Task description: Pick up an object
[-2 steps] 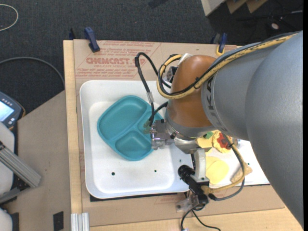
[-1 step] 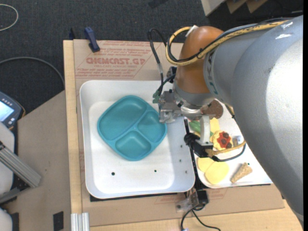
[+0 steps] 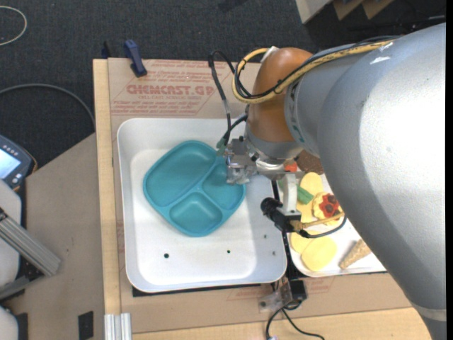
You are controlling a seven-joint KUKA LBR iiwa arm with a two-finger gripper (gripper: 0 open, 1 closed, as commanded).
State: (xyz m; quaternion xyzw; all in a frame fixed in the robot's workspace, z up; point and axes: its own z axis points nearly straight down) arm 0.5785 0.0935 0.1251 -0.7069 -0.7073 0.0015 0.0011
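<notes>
Camera view: arm (image 3: 368,140) reaching leftward, claw (image 3: 237,167) over teal plate (image 3: 191,197).

Right bin (image 3: 368,264) mostly hidden by arm (image 3: 375,140), gripper (image 3: 237,172) fingers too small to tell

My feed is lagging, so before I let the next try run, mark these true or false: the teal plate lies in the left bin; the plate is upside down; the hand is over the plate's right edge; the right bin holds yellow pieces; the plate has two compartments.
1. The teal plate lies in the left bin: true.
2. The plate is upside down: false, its compartments face up.
3. The hand is over the plate's right edge: true.
4. The right bin holds yellow pieces: true.
5. The plate has two compartments: false, it has three.
</notes>
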